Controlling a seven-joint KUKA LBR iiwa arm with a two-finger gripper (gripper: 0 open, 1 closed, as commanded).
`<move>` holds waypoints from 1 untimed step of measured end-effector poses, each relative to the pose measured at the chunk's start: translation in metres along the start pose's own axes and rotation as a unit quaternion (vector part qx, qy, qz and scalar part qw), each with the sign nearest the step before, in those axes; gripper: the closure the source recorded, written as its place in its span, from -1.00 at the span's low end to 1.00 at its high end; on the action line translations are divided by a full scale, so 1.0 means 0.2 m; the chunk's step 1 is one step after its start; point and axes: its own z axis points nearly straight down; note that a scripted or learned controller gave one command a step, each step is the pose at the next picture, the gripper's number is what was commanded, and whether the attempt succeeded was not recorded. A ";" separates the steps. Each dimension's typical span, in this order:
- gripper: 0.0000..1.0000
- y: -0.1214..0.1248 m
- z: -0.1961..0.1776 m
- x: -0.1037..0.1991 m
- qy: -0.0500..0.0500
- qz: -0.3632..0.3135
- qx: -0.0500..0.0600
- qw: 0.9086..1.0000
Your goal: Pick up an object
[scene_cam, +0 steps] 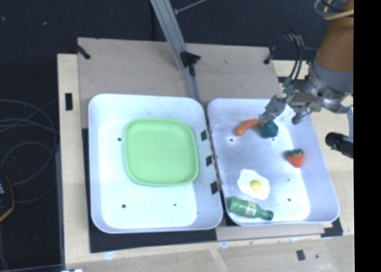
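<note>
While angled down-left, gripper (269, 123) hovers — carrot (247, 126) beside.

Lab: robot arm (333, 56), white bins (107, 146)

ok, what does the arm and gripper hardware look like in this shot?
The arm is grey with a rounded orange band above the wrist. Dark cables loop along it near the wrist, and a pale hose ring sits on top. The gripper is a grey metal two-finger unit; its details are too blurred to read markings.

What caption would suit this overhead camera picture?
Gripper over the toy carrot in the right bin; green plate in the left.
</note>
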 end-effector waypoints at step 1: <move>-1.00 -0.02 0.24 -0.04 0.000 0.001 0.002 1.000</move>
